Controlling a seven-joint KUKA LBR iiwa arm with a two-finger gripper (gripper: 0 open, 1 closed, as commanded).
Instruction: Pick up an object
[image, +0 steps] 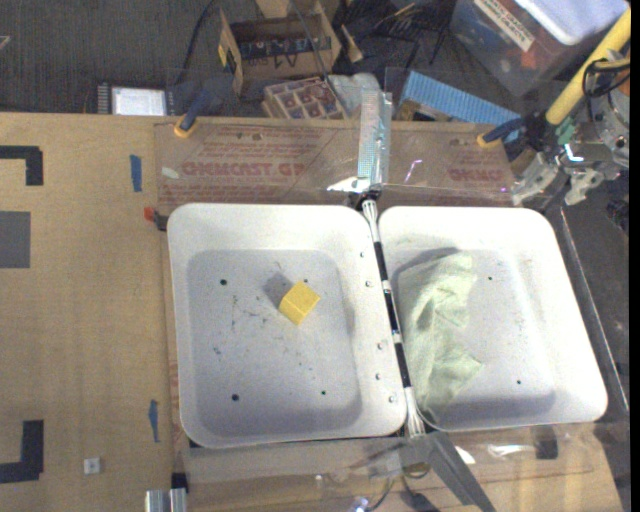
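A small yellow block (299, 302) lies in the left white bin (200, 240), a little above its middle. In the right white bin (560, 260), a crumpled pale green cloth (440, 325) is spread over the left half. My gripper (548, 178) hangs at the upper right, beyond the far corner of the right bin and over the bench edge, well away from both objects. Nothing shows in its grasp.
A clear plastic sheet with red lettering (250, 168) lies behind the bins. Boxes, cables and a blue pad (455, 100) clutter the floor beyond the bench. Brown board with black markings (70, 300) covers the bench left of the bins.
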